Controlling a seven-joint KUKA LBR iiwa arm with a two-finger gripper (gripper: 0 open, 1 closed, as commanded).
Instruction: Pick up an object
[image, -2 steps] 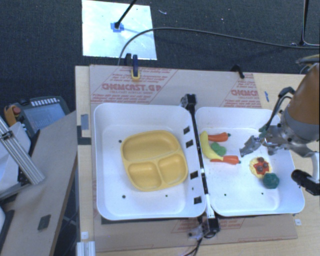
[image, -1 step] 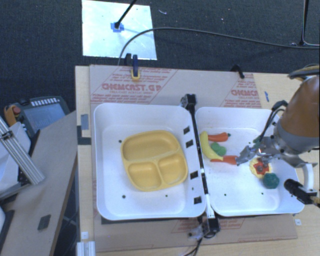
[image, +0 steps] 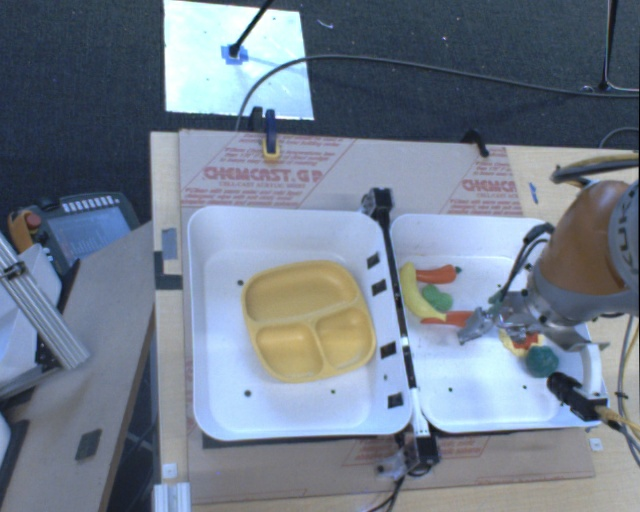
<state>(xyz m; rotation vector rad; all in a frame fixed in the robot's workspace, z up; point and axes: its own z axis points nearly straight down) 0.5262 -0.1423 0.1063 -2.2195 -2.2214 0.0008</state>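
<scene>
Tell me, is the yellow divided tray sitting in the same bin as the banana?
No, the yellow tray lies in the left bin, while the banana lies in the right bin.

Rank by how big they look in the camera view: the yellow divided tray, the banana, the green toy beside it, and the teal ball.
1. yellow divided tray
2. banana
3. green toy and teal ball: look about alike, unranked.
</scene>
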